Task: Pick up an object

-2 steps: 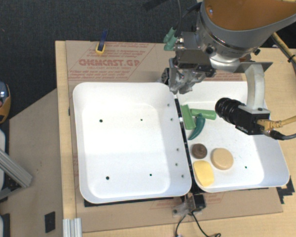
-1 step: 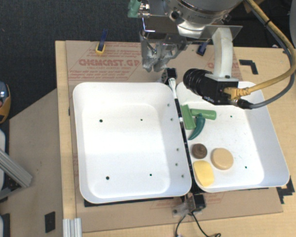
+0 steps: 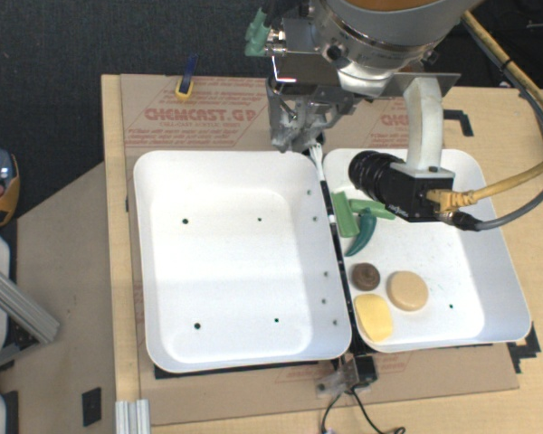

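Block — pale yellow, rounded

free: left bin floor | blocked: left side of right bin, green pieces, discs

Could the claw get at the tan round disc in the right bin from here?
Probably yes: the tan disc lies uncovered from above, though the yellow block and brown disc sit close beside it.
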Robot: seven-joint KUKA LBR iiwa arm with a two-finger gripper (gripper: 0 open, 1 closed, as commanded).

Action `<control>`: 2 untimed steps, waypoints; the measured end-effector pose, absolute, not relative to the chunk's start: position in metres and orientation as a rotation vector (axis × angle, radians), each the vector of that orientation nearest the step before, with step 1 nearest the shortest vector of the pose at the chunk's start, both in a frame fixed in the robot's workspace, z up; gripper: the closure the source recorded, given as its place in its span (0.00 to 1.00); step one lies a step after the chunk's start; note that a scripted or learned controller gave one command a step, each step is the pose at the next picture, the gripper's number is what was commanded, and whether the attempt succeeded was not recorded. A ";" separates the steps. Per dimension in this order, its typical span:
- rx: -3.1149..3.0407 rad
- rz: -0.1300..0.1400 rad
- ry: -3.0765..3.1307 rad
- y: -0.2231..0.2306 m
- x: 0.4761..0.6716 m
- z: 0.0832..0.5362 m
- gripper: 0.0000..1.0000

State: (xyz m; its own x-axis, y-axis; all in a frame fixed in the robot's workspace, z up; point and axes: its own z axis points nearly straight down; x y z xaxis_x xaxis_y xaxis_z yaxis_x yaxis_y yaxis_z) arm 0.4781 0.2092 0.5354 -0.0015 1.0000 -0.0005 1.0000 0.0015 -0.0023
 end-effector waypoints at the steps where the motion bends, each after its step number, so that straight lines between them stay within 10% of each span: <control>1: -2.219 -0.002 -2.224 0.210 0.479 0.546 1.00; 2: -2.220 -0.006 -2.225 0.210 0.480 0.556 1.00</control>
State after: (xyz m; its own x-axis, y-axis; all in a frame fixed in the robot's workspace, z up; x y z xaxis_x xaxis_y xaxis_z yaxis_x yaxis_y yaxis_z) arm 0.4797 0.2105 0.5565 -0.0024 1.0000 0.0017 1.0000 0.0024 0.0034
